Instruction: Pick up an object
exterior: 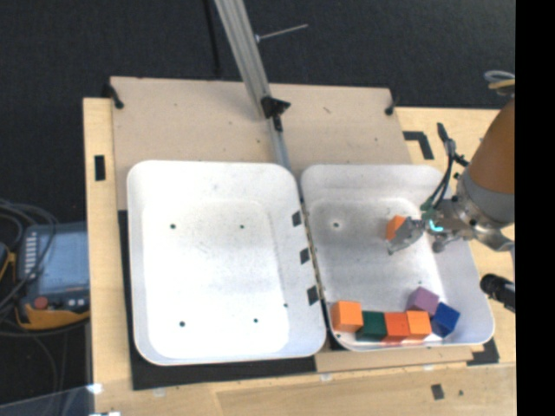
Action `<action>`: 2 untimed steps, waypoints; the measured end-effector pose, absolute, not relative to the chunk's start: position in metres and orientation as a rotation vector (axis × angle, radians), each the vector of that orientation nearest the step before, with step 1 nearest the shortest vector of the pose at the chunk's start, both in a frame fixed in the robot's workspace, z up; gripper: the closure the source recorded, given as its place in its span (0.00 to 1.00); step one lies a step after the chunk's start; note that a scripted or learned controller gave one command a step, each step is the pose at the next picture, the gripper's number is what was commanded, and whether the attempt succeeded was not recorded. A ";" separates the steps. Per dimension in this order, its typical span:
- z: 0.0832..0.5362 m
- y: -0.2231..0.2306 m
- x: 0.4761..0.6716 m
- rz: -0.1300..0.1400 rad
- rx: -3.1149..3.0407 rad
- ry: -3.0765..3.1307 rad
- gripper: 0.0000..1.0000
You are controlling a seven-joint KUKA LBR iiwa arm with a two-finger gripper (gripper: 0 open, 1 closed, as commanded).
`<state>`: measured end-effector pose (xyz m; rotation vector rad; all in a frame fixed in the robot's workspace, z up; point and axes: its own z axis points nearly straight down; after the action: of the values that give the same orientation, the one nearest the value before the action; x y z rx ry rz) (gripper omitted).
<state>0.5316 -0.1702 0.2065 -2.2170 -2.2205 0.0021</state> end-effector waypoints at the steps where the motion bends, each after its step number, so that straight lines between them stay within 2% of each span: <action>1: 0.209 -0.170 0.533 -0.002 -2.222 -2.222 0.00; 2: 0.147 -0.177 0.533 0.006 -2.222 -2.217 0.00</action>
<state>0.5328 -0.1769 0.1473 -2.2220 -2.2174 0.0057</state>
